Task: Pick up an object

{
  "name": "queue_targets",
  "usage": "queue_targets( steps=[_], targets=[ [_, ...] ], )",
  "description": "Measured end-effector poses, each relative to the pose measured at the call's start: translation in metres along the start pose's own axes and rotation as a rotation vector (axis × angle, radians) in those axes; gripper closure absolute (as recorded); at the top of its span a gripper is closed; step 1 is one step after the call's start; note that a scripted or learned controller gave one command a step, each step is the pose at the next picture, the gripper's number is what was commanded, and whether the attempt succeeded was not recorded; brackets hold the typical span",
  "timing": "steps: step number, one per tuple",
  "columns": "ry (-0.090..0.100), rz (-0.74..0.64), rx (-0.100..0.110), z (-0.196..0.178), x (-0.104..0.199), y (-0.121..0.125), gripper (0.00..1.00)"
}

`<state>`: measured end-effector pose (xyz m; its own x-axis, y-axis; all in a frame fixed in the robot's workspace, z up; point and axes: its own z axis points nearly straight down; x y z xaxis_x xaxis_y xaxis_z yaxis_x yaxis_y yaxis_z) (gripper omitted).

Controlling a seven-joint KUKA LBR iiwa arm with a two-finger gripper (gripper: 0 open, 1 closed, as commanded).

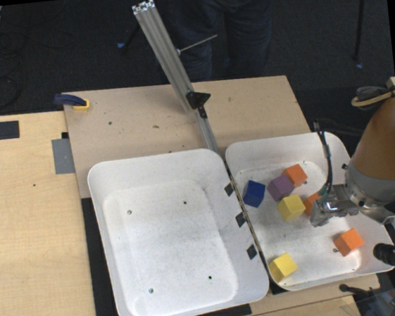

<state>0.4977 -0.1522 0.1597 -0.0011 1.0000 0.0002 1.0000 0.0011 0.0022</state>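
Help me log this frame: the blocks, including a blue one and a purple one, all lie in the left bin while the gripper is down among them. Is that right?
Not quite. The camera view shows the blue block, the purple block and the others in the right bin, not the left bin. The rest stands: the gripper is down among them.

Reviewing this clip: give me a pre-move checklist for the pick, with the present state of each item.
1. Objects within reach in the right bin: ok, six cubes.
2. Gripper over that bin: ok, low, beside the yellow cube.
3. Finger state: cannot tell.
4. Object between the fingers: cannot tell; an orange piece sits against the gripper.
5. Neighbours crowding: not ok, purple cube touches the yellow one.
6. Easier targets: ok, the orange cube stands apart.
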Motion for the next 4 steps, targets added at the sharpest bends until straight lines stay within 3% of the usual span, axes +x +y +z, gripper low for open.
queue_targets(
  steps=[2, 3, 4],
  targets=[
    [-0.002, 0.000, -0.002, -0.124, -0.008, 0.009, 1.00],
    [0.000, -0.005, 0.004, -0.123, -0.007, 0.009, 1.00],
    [0.002, -0.004, 0.005, -0.123, 0.046, 0.009, 1.00]
  ],
)
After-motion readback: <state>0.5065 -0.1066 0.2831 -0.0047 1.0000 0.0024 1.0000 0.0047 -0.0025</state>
